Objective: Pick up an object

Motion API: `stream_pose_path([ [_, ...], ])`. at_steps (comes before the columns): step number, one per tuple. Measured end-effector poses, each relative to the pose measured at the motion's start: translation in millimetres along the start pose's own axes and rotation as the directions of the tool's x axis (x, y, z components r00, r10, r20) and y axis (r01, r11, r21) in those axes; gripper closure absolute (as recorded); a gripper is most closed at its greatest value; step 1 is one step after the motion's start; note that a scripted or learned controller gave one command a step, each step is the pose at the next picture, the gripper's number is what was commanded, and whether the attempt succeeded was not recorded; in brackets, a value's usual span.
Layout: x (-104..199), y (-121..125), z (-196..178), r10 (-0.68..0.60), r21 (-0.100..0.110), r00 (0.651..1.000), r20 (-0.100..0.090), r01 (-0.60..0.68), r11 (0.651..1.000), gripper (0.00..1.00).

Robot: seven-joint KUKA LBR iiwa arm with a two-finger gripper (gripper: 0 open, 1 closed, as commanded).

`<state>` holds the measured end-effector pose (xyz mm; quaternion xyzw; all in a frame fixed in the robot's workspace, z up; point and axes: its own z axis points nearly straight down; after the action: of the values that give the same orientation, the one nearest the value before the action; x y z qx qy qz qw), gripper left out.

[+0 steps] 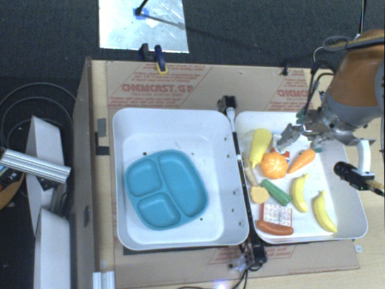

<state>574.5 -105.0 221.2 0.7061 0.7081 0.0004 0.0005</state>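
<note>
The right bin (352, 188) holds several toy foods: a yellow corn cob (260, 145), an orange (274, 165), a carrot (302, 160), two bananas (299, 192) (325, 211), a green cucumber (276, 191), a red-and-white packet (277, 212) and a sausage (275, 227). My gripper (302, 139) hangs over the back of this bin, just above the carrot's upper end and right of the corn. Its fingers (289, 136) stand open, spread apart, with nothing between them.
The left bin (135, 125) holds a blue divided plate (165, 188). A small pale yellow piece (260, 194) lies by the divider between the bins. The arm's grey and orange body (355, 83) overhangs the right bin's back right corner.
</note>
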Motion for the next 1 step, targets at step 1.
stream_pose_path([
  [1,9.8,-62.0,126.5,0.005,0.010,1.000,-0.003,-0.004,1.000,0.00],
])
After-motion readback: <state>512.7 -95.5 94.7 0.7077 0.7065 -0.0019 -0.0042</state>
